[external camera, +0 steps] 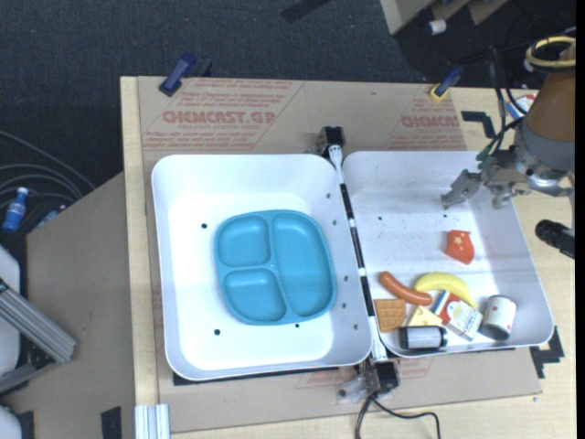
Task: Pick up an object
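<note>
Right now my gripper [477, 187] hangs spread and empty over the far part of the right white bin [384, 176]. Nearest it lies a small red wedge-shaped toy [460, 245], apart from the clutter at the near edge. I judge it light, stiff, slightly slick; I'd pinch across its flat sides.
</note>
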You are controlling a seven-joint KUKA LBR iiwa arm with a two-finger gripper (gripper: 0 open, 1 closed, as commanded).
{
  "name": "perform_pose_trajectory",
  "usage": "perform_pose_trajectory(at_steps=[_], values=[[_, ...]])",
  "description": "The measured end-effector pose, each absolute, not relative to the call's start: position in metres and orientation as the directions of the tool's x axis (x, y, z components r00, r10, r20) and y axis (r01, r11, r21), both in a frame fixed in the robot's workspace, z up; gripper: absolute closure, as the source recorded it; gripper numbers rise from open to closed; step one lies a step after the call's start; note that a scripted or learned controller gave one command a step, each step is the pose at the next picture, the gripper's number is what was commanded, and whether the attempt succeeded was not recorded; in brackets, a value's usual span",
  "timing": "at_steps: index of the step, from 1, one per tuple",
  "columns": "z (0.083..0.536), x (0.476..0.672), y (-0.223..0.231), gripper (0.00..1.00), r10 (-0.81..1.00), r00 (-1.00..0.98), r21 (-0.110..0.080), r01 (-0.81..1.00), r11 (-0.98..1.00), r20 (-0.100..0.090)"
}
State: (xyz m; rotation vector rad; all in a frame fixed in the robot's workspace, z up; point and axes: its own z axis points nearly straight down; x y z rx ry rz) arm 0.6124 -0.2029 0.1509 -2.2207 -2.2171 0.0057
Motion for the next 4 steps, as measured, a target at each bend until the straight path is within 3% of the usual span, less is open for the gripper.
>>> perform_pose_trajectory(at_steps=[1,2,3,4], values=[[0.084,0.666,-0.183,0.0,1.0,-0.001,-0.001,1.0,0.001,0.001],[0.096,0.668,-0.183,1.0,1.0,-0.002,0.004,1.0,0.002,-0.002],[0.096,0.668,-0.183,0.0,1.0,-0.002,0.003,1.0,0.002,-0.002],[0.086,0.629,-0.216,0.0,1.0,-0.003,-0.001,1.0,0.003,0.007]])
